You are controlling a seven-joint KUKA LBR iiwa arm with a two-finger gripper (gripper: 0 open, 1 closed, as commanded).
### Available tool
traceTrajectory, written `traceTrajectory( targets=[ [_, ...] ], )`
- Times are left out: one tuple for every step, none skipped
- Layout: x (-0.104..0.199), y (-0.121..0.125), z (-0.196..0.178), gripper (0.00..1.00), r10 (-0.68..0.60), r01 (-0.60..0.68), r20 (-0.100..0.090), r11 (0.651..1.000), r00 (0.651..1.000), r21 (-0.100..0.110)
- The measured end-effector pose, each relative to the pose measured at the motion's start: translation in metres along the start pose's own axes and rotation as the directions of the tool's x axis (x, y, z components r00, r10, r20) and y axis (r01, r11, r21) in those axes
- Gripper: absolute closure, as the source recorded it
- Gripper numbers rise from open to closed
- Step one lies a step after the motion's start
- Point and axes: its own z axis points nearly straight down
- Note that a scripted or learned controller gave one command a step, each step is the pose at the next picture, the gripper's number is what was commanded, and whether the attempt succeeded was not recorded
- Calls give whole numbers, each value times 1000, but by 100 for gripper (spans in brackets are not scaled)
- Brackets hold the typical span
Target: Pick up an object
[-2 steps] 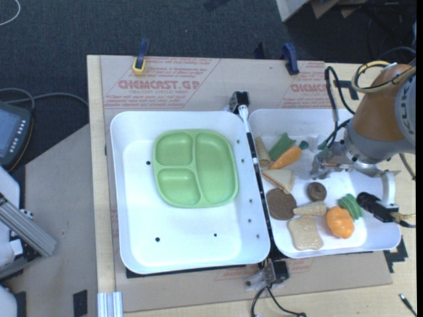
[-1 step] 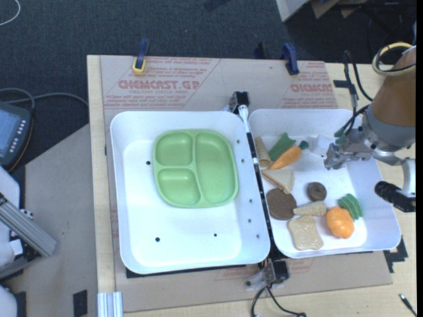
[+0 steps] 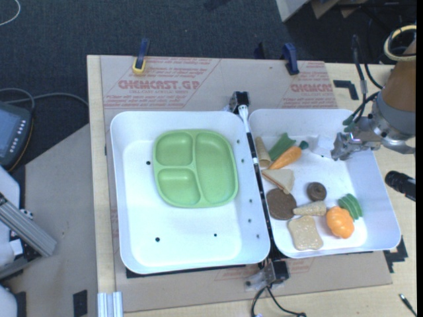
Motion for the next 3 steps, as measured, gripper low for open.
traceTrajectory(
  targets=[
    [0,1,-35,100,0,0,0,1000,1000,-1],
    [41,-25,-26,100,-2,2,-5,1000,1000,10],
    [79,-50,-32,100,-2,2,-5,1000,1000,9]
  ],
)
